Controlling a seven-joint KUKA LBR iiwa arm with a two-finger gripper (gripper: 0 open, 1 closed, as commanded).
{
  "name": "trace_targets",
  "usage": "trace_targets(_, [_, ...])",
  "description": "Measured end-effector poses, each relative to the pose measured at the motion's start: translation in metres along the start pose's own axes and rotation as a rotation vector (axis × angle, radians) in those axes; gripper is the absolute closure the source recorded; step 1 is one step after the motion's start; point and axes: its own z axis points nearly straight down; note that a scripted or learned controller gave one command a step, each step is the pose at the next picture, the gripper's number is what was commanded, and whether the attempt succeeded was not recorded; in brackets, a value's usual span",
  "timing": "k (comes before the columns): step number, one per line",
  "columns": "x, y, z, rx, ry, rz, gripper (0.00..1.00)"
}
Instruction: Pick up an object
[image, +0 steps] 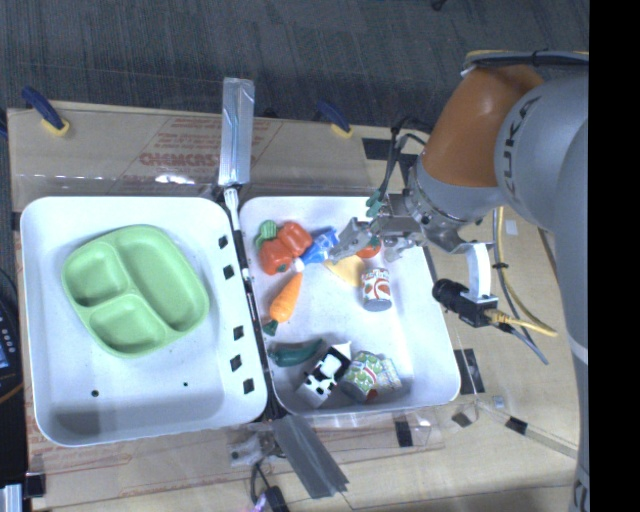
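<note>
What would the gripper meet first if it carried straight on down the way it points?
Probably the yellow wedge-shaped toy just under the gripper, in the right white bin; depth is unclear, and the blue piece lies close beside.

The gripper (352, 243) covers part of the yellow piece (345, 269) just under it; its finger opening is unclear.

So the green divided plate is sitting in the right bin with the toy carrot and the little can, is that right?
Not quite. The camera view shows the green divided plate alone in the left bin. The toy carrot and the little can do lie in the right bin, as you said.
</note>
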Motion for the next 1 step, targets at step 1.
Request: trace_targets(1, [-0.0236,0.0611,0.1392,-0.005,-0.002,-0.201,0.00])
